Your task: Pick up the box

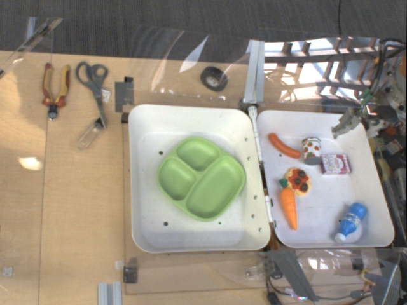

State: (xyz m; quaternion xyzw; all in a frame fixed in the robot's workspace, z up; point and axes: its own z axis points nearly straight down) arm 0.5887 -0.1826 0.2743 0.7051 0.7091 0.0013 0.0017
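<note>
Claw (343, 127) is parked up at the top right corner of the right bin (375, 237), hanging over the rim area w/ the rest of the arm going off to the right. It's tiny and greyish against the clutter back there, so tbh can't tell if it's spread or pressed together. Nothing visibly between the tips afaict.

Working outward: closest stuff to it is a small strawberry-print thing (311, 148), and just beside that, touching or nearly so, the box (335, 164), a little pink/maroon carton lying flat in the upper middle of the right bin. Sausage (284, 145) is left of those, then a pizza-looking toy (297, 180) w/ a carrot (289, 209) right below it, and a blue bottle (350, 222) down at the bottom right, well apart from the box.

Left bin (146, 230) just has the green divided plate (201, 178). Pliers (55, 88) and scissors (94, 81) sit out on the bench, not relevant.

Step-wise imo this is the approach, grab not yet done. Box sits on the bin floor, claw up and to the right of it. Next move needs it to come in over the box, line up across the narrow side, and drop w/o clipping the strawberry thing on its left.
</note>
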